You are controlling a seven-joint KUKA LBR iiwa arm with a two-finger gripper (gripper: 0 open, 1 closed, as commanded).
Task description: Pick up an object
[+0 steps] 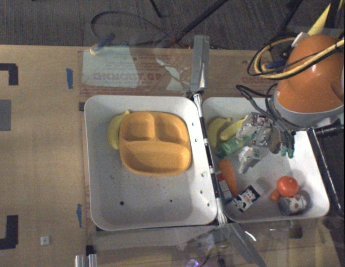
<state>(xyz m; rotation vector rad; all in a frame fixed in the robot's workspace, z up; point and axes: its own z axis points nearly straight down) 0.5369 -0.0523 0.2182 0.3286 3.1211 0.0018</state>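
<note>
— How many things in each bin?
— Left bin (100, 204): one orange tray (155, 142), one banana (113, 131). Right bin (316, 174): two bananas (216, 128), one carrot (229, 177), one orange ball (287, 186).
— And the pincer (260, 143)?
— Low above the right bin; its grip I cannot tell.

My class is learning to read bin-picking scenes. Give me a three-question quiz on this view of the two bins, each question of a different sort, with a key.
1. True or false: the orange divided tray lies in the left bin.
2. Which thing lies closest to the middle wall between the bins? A) carrot B) orange ball C) grey can
3. Fill in: a yellow ____ peeks out from under the tray's left edge.

Key
1. True.
2. A; the carrot lies by the wall, while the ball and can sit near the right bin's far corner.
3. Banana. The gripper hangs over the right bin.
</note>
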